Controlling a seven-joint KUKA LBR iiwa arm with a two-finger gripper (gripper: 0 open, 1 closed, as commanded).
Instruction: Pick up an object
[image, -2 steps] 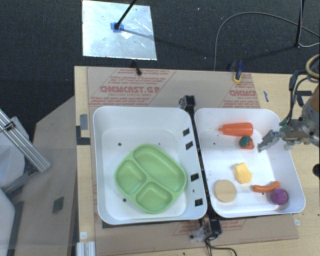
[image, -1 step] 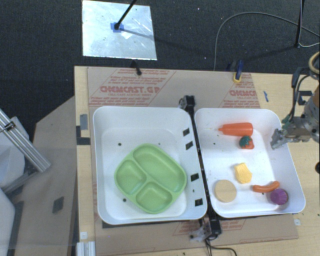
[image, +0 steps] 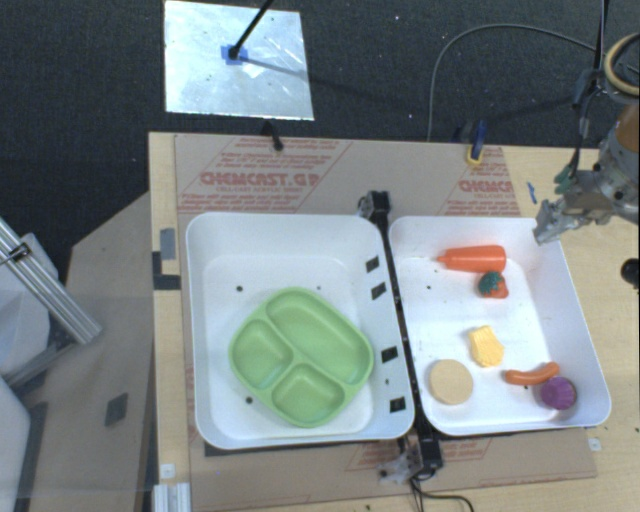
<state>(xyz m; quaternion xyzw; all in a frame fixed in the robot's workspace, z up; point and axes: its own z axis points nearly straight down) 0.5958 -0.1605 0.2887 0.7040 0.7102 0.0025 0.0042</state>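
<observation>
Two white bins: green tray (image: 302, 356) left, toy foods right; fingers' (image: 548, 228) opening indiscernible.

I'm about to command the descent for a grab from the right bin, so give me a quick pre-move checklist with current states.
1. Things to pick are in the right bin: ok. Carrot, strawberry, yellow cheese wedge, round cracker, sausage and purple ball lie there.
2. Gripper over a target: not ok. It sits at the bin's upper right corner, beside the rim.
3. Gripper free of any load: ok, nothing seen in it.
4. Target spacing: carrot and strawberry are close, sausage and ball touch; the cheese wedge stands apart, ok.
5. Fingers' opening: cannot tell.
</observation>
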